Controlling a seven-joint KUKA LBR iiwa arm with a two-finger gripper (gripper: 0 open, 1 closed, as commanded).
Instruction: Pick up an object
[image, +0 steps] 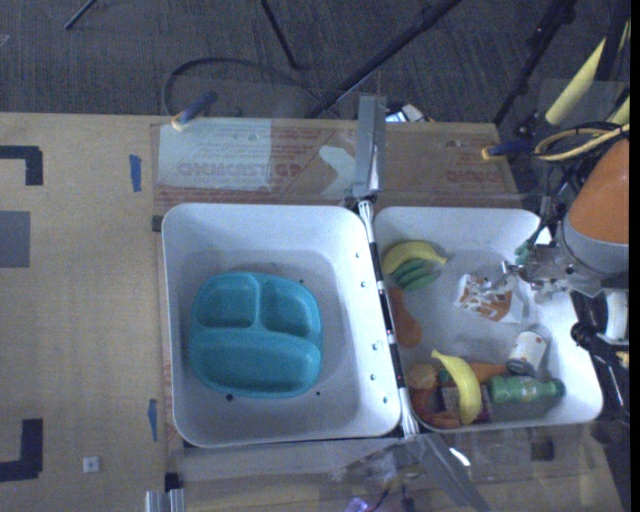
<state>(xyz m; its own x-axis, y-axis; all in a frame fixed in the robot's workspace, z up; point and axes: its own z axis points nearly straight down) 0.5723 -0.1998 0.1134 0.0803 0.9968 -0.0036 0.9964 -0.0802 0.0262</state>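
The claw hung over the right bin's far right part, and I could not tell its state; the near-corner heap of banana, green bottle and small cup was crowded, so a grasp might slip.
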